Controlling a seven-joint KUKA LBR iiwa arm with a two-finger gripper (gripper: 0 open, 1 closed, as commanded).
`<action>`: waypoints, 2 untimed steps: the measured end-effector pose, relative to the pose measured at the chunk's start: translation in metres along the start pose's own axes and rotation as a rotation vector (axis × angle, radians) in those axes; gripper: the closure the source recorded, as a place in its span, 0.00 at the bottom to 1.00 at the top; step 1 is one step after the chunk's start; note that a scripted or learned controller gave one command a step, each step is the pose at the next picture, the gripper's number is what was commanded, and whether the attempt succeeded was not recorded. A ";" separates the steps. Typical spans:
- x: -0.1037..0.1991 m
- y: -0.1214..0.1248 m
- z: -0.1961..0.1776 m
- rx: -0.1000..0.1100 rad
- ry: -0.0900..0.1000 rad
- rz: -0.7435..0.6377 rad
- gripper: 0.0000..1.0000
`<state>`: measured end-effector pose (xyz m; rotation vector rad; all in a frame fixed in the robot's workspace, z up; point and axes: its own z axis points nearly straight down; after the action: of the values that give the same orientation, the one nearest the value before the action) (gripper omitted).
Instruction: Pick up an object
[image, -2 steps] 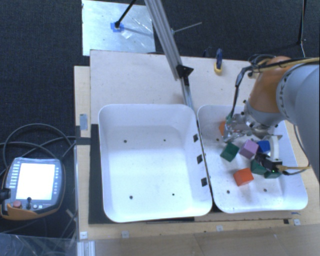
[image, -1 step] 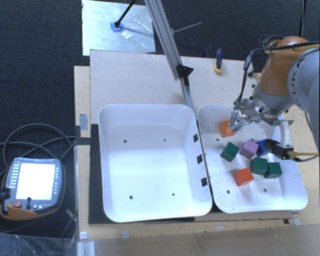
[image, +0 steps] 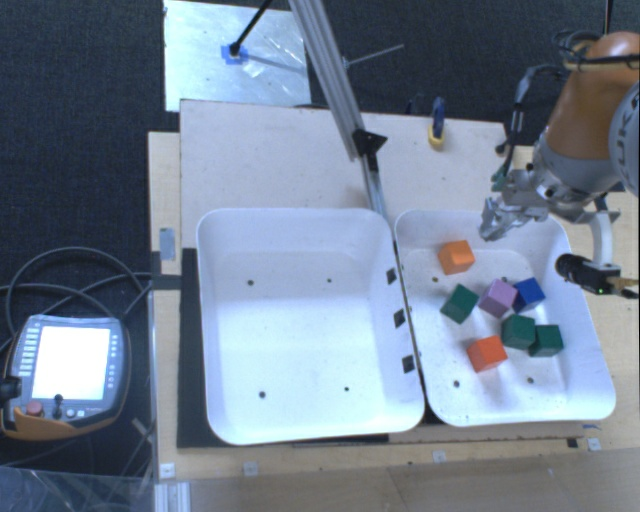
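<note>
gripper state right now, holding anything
Gripper: cannot be told whether open or closed; nothing seen in it. It hangs over the far edge of the right bin, just right of the orange block.

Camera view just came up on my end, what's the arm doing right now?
The arm's pincer is over the back part of the right bin, just up and to the right of an orange cube. Nothing shows between its fingers. Seven cubes lie in that bin: two orange, three green, one purple, one blue. No pick has been made yet.
</note>
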<state>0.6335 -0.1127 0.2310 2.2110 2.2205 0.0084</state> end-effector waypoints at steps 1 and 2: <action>0.000 0.001 0.003 0.006 0.000 0.000 1.00; 0.052 -0.006 0.004 0.009 0.003 -0.005 1.00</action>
<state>0.6277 -0.0612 0.2271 2.2117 2.2323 0.0022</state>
